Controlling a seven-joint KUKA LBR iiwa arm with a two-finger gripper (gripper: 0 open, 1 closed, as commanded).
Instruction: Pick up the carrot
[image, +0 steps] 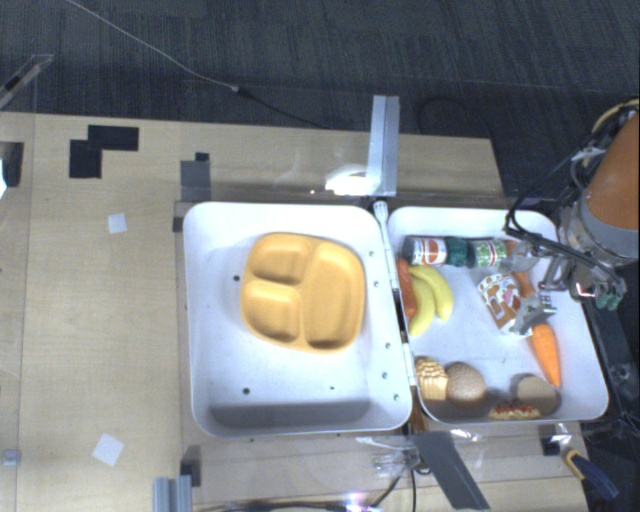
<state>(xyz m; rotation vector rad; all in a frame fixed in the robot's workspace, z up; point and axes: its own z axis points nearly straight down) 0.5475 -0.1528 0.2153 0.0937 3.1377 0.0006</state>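
The orange carrot (546, 355) lies in the right bin (596, 405), near its right wall, pointing towards the front. My gripper (533, 308) hangs right over the carrot's far end, at the tip of the grey arm (605, 215) that comes in from the right. The gripper's metal parts overlap the carrot's top end, and from here I cannot tell whether they touch it.
The right bin also holds a lying bottle (455, 251), a banana (430, 298), a red sausage (404, 285), a snack packet (498, 295), bread pieces (450, 381) and a brown lump (535, 391). A yellow divided plate (303, 290) sits in the left bin (210, 400).
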